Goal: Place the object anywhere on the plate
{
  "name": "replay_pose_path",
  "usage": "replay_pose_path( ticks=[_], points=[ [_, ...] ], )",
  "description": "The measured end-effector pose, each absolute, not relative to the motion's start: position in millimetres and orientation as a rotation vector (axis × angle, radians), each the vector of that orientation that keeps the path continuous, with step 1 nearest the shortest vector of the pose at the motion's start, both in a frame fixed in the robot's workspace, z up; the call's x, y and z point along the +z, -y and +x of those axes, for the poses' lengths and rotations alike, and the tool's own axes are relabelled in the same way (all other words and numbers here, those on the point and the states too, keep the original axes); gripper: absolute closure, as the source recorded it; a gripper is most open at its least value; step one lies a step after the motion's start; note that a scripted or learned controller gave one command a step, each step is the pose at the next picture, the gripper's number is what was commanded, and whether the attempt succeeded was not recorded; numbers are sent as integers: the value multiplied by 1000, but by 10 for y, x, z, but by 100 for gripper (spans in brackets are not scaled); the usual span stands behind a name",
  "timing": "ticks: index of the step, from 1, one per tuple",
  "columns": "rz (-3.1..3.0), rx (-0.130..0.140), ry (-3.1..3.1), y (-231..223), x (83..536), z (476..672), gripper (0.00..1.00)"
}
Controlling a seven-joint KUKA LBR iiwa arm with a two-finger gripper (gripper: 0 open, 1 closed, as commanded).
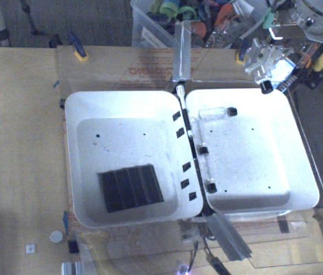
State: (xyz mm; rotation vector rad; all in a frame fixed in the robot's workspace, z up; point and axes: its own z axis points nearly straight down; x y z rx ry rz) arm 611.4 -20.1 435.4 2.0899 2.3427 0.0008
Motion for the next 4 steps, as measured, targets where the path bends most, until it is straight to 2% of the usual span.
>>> replay_pose_path(
  ticks=[2, 3, 4],
  points=[
    [1337, 2, -2832, 1500, 4366, 6663, 100],
    [618, 1, -3077, 1109, 4370, 6651, 100],
    [616, 3, -3067, 1102, 4494, 6663, 100]
  ],
)
